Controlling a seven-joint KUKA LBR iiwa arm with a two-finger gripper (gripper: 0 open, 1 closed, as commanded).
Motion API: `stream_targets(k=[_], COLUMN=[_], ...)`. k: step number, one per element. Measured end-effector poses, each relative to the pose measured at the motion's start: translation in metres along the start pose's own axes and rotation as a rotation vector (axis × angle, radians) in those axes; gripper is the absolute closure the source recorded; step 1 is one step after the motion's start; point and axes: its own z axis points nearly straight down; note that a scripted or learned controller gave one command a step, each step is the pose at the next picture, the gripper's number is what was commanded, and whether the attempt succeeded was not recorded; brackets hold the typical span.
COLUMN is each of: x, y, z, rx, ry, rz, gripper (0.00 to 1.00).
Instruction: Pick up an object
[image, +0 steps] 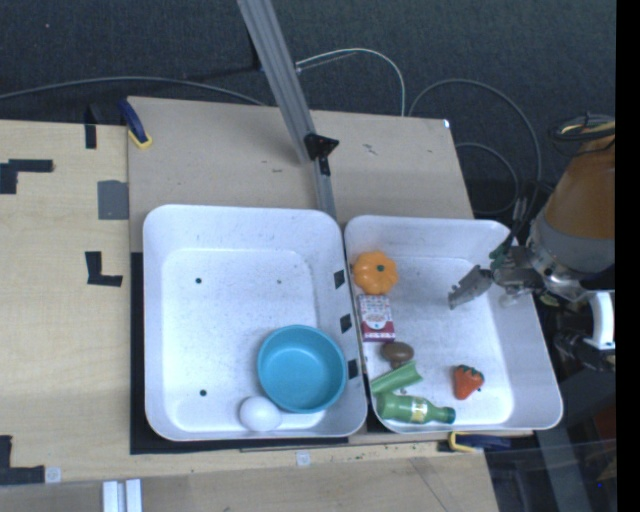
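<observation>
My gripper (462, 293) hangs over the right bin (527, 345), in its upper right part, above bare floor. It points down and to the left. An orange pumpkin (374, 271) lies to its left by the bin's left wall. Below that sit a red and white carton (377, 317) and a small brown object (398, 352). A green piece (396, 379) and a green bottle (415, 409) lie along the near edge. A red strawberry (467, 380) rests below the gripper, well apart from it.
The left bin (200, 300) holds a blue bowl (301, 367) and a white ball (260, 412) at its near side. A grey pole (290, 90) slants down to the seam between the bins. Cables loop behind the bench.
</observation>
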Motion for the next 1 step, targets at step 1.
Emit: stream_targets(k=[1], x=[0.0], y=[0.0], z=[-0.0001], rx=[0.0], ry=[0.0], rz=[0.0], gripper=[0.0])
